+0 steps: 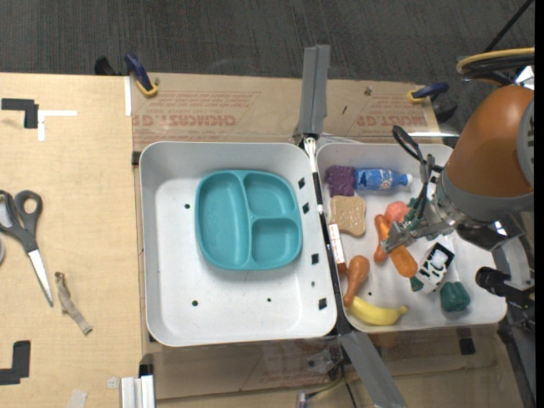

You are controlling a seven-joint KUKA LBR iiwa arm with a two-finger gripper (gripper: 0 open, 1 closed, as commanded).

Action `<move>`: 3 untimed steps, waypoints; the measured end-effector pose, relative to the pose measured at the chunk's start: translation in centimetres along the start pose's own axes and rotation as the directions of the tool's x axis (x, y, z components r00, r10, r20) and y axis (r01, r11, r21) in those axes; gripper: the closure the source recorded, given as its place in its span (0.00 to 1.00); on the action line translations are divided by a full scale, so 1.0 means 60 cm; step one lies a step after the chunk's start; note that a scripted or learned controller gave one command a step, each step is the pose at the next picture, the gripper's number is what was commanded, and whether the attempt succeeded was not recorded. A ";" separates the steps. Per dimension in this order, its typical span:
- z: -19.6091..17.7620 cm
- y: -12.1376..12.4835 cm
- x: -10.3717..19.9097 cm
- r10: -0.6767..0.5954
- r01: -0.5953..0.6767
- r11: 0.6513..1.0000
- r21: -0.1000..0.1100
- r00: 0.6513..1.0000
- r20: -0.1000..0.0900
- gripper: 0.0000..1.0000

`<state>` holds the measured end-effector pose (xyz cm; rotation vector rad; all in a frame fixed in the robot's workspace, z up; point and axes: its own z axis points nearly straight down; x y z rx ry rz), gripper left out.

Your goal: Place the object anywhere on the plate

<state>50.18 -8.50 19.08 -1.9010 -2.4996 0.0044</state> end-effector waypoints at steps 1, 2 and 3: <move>-0.001 0.139 0.080 -0.062 0.062 0.998 -0.001 0.998 0.000 1.00; -0.001 0.229 0.181 -0.061 0.061 0.998 -0.001 0.998 0.001 1.00; -0.001 0.229 0.181 -0.060 0.060 0.998 -0.001 0.998 0.001 0.00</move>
